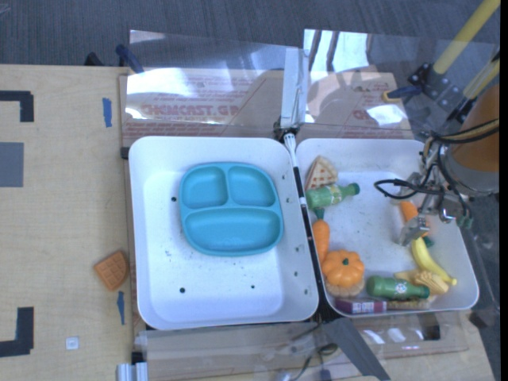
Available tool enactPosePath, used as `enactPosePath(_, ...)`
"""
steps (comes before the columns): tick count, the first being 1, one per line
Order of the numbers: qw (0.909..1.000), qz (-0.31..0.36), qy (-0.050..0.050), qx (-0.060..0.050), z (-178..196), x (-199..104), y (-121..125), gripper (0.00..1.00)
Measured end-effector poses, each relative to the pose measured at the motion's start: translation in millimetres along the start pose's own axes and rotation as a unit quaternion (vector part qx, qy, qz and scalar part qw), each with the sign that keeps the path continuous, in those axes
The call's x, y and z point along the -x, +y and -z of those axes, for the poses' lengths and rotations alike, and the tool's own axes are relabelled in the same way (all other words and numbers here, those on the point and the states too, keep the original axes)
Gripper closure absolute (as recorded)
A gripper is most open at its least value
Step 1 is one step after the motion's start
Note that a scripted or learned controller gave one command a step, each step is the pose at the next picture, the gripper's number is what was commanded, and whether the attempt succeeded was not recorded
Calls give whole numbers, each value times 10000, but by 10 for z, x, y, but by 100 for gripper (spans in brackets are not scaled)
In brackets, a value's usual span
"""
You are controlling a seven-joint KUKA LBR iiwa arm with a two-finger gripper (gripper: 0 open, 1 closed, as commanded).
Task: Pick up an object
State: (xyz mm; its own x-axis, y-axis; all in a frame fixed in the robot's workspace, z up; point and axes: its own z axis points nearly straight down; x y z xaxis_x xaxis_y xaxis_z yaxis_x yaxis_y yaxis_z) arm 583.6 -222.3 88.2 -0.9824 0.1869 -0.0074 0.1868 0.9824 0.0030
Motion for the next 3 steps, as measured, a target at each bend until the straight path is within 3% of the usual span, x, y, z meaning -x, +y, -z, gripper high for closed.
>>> enactPosePath(1,10000,-1,-55,-7,111,30,1,100)
enactPosePath(2,10000,-1,-48,-7,104,26,1,0)
enactPosePath(3,10000,-15,-9,-7,0,-86,-14,0)
